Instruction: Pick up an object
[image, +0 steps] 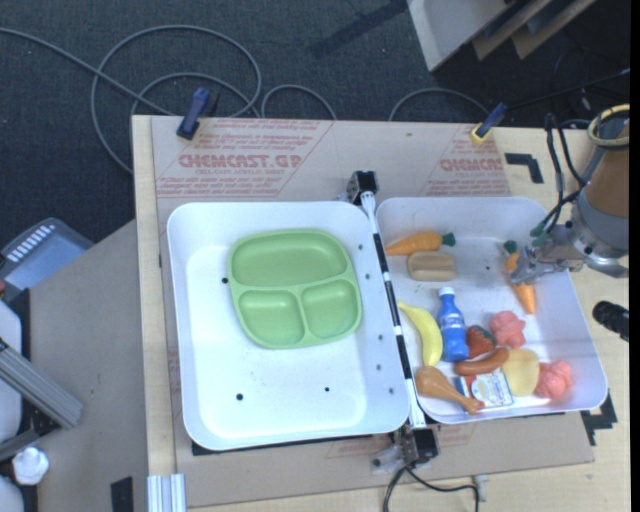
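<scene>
Overhead slanted view of a tabletop (300, 150) carrying 2 shallow white bins side by side. The left bin (200, 400) holds a green divided plate (295, 287) with 3 compartments, lying flat near the bin's middle. The right bin (590, 375) holds a scatter of toy foods: a carrot with a green top (418, 242) near the far left corner, a tan bread-like piece (431, 266) just beside it, a banana (426, 332) along the left wall, a blue bottle with a white cap (451, 325) touching the banana's right side, a drumstick (445, 387) near the front wall, a sausage (483, 361) to the right of the bottle, a yellow piece (521, 372), and 2 pink pieces, 1 (509, 327) near the middle and 1 (554, 379) at the front right corner. The arm (607, 200) reaches in from the right, and its tool (522, 268) sits low over the far right part of the right bin. A second orange carrot (524, 292) lies directly under the tool, its tip pointing toward the front; whether the tool is apart, together or clamped on this carrot cannot be told. Cables (180, 70) run across the dark floor beyond the tabletop.
</scene>
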